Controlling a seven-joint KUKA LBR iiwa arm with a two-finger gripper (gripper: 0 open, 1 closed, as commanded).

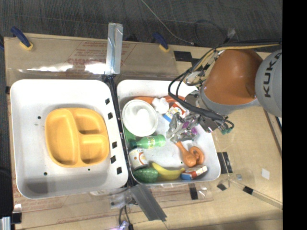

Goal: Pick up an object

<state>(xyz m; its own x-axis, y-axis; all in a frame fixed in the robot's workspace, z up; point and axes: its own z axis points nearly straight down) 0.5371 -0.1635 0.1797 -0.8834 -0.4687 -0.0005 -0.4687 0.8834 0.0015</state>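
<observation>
My gripper (181, 128) reaches down into the right bin (211, 150) from the right, its metal fingers low among the objects near the bin's middle. Its orange wrist band (231, 77) covers the bin's upper right part. Around the fingertips lie a white bowl (139, 118), a green bottle (146, 142), an orange curved toy (191, 155) and a small red and white item (171, 110). A banana (167, 171) and a green vegetable (145, 175) lie along the near wall. Nothing can be seen held between the fingers.
The left bin (19, 128) holds a yellow divided tray (77, 136). A dark divider (115, 123) separates the bins. Cables (187, 78) loop off the wrist above the right bin. Cardboard bench surface (249, 176) surrounds both bins.
</observation>
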